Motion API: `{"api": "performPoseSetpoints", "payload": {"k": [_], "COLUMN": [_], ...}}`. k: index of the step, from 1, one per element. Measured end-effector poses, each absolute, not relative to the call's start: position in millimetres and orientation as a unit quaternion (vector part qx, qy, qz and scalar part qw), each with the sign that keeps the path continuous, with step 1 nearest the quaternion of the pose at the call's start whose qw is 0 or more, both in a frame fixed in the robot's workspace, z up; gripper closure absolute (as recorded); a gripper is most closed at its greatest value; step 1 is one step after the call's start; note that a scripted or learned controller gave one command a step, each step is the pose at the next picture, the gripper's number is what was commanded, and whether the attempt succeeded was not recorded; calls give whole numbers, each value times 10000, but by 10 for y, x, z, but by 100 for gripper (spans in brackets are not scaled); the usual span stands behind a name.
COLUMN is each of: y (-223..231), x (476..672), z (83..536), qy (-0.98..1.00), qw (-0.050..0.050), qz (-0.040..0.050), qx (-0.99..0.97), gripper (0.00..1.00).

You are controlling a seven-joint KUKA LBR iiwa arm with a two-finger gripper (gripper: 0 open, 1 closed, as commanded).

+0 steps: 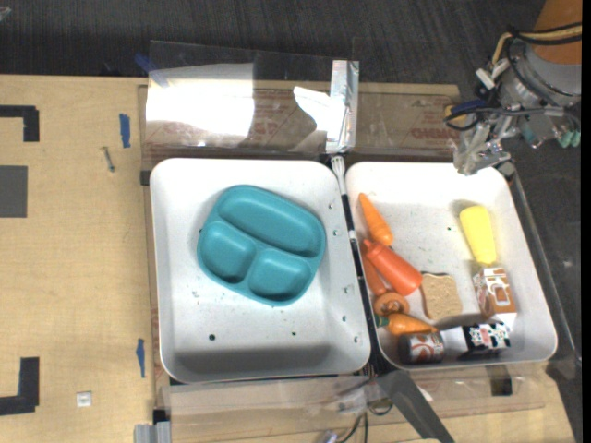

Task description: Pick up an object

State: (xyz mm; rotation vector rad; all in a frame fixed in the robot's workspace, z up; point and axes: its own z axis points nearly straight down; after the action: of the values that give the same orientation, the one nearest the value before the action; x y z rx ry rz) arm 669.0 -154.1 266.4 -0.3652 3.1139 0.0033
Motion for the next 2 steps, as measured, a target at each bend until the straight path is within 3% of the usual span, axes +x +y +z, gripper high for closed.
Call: {"api": "performPoseSetpoints", "payload": {"k": [2], "y": [-441], "x": [6580], "z": [2274], "qy": [9894], "qw": [18], "qz": [16], "qx": [-1454], "gripper": [100]}}
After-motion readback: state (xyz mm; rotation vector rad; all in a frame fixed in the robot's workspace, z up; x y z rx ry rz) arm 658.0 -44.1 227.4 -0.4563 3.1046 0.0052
